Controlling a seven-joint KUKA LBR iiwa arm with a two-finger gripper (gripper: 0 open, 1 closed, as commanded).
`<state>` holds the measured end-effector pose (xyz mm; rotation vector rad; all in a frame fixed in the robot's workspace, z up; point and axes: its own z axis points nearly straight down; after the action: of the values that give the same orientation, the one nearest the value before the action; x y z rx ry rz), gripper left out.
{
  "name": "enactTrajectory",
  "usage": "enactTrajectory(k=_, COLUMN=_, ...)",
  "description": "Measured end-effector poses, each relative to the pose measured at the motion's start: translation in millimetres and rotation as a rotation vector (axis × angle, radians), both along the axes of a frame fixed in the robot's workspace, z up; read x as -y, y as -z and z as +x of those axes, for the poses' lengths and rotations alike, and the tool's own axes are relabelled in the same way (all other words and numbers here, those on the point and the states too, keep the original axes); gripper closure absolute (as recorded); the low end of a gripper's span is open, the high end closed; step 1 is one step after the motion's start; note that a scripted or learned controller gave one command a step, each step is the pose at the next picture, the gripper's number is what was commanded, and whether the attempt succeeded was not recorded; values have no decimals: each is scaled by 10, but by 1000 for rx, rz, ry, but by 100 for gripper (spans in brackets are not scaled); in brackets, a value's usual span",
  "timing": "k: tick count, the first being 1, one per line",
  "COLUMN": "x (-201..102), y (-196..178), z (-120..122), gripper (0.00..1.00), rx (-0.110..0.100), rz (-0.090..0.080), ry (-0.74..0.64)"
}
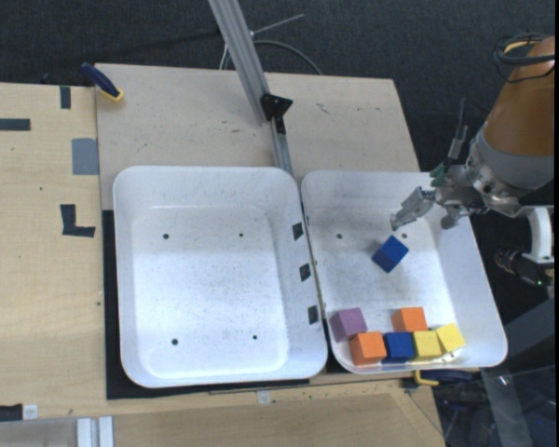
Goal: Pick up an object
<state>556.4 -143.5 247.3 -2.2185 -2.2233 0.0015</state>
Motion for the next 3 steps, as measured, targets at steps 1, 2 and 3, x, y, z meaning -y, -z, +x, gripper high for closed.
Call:
enactTrajectory(k=1, x=298, y=1077, z=163, gripper=0, rx=-7, rz=0, ry=2)
enactTrajectory(k=2, x=172, y=1586, z=144, gripper=0, rx=-4, rz=1, ry=1)
enactTrajectory(k=3, x=171, y=1465, z=151, gripper=100, rx=-2, rz=1, ry=1)
